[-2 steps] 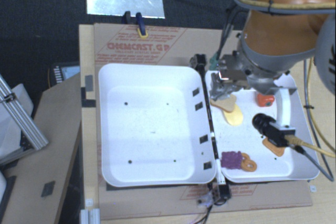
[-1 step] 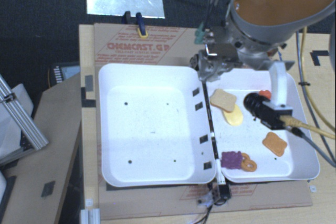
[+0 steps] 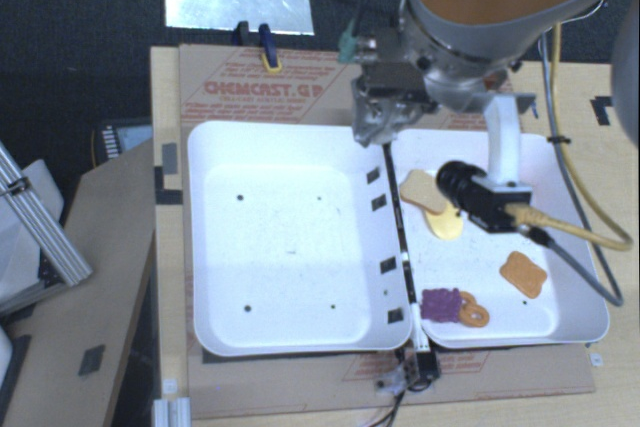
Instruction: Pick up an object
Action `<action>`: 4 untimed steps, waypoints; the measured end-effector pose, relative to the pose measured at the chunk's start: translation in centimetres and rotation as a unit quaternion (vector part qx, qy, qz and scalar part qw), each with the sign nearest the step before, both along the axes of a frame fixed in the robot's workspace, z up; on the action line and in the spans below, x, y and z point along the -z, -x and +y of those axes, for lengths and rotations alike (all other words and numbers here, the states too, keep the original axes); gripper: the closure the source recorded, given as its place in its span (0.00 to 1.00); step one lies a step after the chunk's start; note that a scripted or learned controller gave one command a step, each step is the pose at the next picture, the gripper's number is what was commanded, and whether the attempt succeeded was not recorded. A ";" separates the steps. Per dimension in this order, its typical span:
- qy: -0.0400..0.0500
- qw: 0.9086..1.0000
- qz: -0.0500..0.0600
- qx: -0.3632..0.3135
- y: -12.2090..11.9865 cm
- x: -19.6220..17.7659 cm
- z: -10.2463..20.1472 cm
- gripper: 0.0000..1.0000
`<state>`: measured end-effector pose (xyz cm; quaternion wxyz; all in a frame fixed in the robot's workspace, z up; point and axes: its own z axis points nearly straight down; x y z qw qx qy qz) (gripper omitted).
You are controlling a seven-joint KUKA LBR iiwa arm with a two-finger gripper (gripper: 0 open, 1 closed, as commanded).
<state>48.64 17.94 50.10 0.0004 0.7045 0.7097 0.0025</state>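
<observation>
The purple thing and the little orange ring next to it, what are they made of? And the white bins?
The purple thing looks like matte moulded plastic or rubber, going by its bumpy, grape-like surface. The orange ring, touching it, looks similar, a smooth pretzel-like toy; the material is hard to confirm. The white bins seem thin, slightly glossy formed plastic, with rounded corners and soft reflections.

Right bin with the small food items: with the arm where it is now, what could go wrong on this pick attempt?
1. The end effector sits over the far end of the divider, not over any item, so a straight descent would likely strike the bin rim.
2. The purple grapes and the pretzel touch, so a grasp there may drag both.
3. The bread slice and the yellow piece lie flat and could slip.
</observation>
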 end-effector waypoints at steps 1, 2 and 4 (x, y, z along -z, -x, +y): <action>-0.001 1.000 -0.001 -0.001 0.0 -3.6 4.5 1.00; 0.001 1.000 0.001 0.001 0.0 -3.4 4.2 0.00; 0.001 1.000 0.002 0.003 -4.3 -3.2 5.5 1.00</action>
